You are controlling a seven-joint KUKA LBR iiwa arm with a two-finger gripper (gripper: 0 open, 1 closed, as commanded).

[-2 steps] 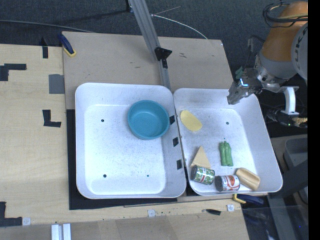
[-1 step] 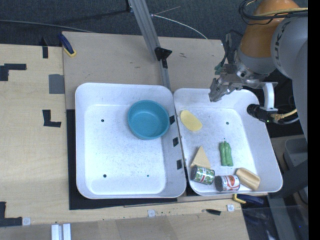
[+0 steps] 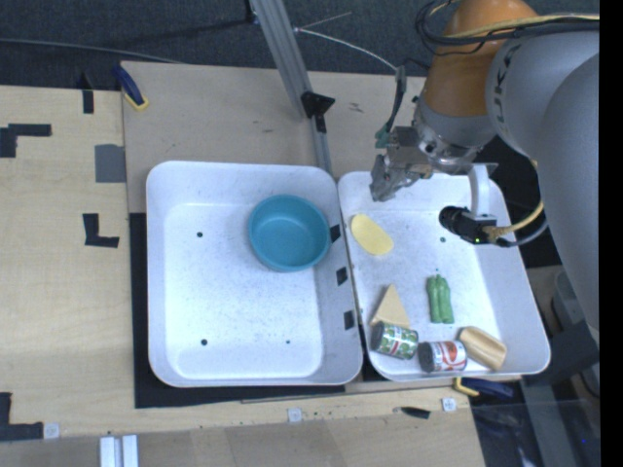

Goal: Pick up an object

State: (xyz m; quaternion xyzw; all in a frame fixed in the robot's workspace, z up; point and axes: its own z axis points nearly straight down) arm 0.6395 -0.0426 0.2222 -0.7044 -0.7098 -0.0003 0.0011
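Nearest the camera, along the front wall of the right bin, a row of small things lies close together: a green can on its side, a red and white can on its side just right of it, and a tan block touching that can's right end. Just behind the green can sits a yellow wedge, its point toward the back. To the right of the wedge, a little apart, a green bottle-like piece lies lengthwise, front to back. Farther back, near the bin's left wall, a pale yellow oval thing lies by itself.

The left bin holds a blue bowl, upright, toward its back right part, close to the wall shared with the other bin.

Above the back left corner of the right bin hangs the hand, pointing down, just behind the yellow oval thing and apart from it. Whether its fingers are spread or closed cannot be told at this size, and nothing is seen between them. The grey arm with its orange band rises behind it to the right.

Both bins rest on the wooden tabletop, and a grey metal pole slants across the back.
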